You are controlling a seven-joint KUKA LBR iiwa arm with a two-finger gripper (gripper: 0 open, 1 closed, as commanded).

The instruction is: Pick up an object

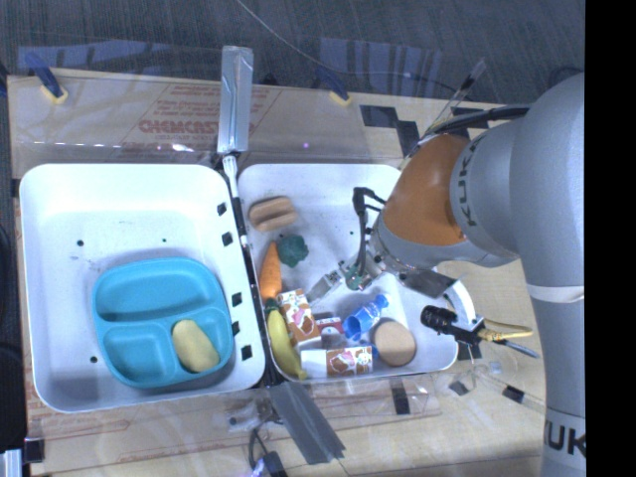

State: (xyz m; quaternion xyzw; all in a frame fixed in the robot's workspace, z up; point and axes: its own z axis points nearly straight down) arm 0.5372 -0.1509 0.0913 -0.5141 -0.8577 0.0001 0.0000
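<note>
The right bin holds a hot dog bun, a dark green lump, an orange carrot, a banana, two small printed cartons, a blue bottle and a round tan bun. My gripper hangs low over the middle of this bin, just above the blue bottle and right of the carrot. I see nothing held in it. The arm's orange band hides the bin's right side.
In the left bin lies a blue compartment tray with a yellow potato in its lower right compartment. A metal divider post stands between the bins at the back.
</note>
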